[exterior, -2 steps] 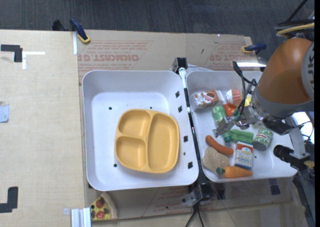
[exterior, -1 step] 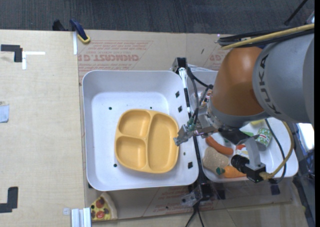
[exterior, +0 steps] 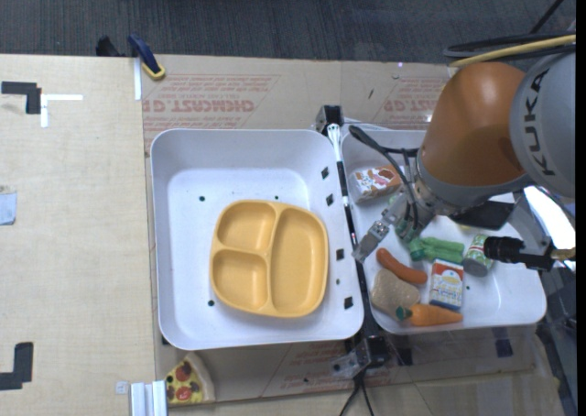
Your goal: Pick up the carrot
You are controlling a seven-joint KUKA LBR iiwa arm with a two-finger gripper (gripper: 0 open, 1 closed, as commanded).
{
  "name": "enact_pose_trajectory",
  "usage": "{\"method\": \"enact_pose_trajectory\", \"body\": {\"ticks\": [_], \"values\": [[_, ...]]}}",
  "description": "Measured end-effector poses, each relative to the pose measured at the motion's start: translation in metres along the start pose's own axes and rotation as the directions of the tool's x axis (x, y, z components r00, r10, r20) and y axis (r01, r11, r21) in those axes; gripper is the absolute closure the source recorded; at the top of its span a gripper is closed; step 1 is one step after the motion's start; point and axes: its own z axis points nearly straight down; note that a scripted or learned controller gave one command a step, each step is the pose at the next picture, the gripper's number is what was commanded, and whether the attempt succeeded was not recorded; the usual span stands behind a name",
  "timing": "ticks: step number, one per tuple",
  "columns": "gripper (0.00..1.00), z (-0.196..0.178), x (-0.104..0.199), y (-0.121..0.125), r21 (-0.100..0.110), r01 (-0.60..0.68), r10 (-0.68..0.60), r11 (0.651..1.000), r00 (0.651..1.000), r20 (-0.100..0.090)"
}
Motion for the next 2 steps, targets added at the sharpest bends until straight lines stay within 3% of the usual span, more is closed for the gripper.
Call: {"method": "enact_pose_trajectory", "body": {"ticks": [1,2], "values": [[0.00,0.000,0.049,0.049,0.002,-0.149,0.149,0.989,0.989,-0.001],[0.00,0.099,0.108,0.057,-0.001,0.075,-0.075,0.997,0.997,0.001]]}}
